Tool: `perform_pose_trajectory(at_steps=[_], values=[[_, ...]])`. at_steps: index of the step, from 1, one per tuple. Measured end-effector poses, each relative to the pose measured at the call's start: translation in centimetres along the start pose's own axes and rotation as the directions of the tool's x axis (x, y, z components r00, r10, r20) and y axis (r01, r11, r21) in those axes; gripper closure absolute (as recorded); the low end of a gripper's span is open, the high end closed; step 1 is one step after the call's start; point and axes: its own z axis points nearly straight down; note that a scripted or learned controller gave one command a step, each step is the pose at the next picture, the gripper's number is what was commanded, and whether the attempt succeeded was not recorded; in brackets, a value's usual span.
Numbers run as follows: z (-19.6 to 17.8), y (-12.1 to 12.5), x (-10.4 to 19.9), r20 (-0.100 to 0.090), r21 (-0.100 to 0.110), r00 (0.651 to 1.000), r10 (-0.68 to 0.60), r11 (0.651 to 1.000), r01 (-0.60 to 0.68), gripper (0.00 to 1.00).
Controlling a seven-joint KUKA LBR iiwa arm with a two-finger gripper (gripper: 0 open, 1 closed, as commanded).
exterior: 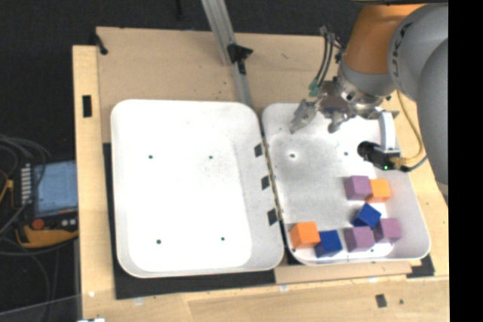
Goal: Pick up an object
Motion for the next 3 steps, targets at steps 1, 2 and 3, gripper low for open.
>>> perform_pose_trajectory(at_steps=[1, 2, 3], values=[[5.7, 0.8, -0.3, 0.0, 0.001, 1.0, 0.001, 1.0, -0.001, 0.0], [8.5, 0.8, -0.4, 0.0, -0.002, 1.0, 0.002, 1.0, -0.002, 0.0], [7.2, 1.0, -0.5, 0.0, -0.007, 1.0, 0.005, 1.0, -0.005, 1.0]])
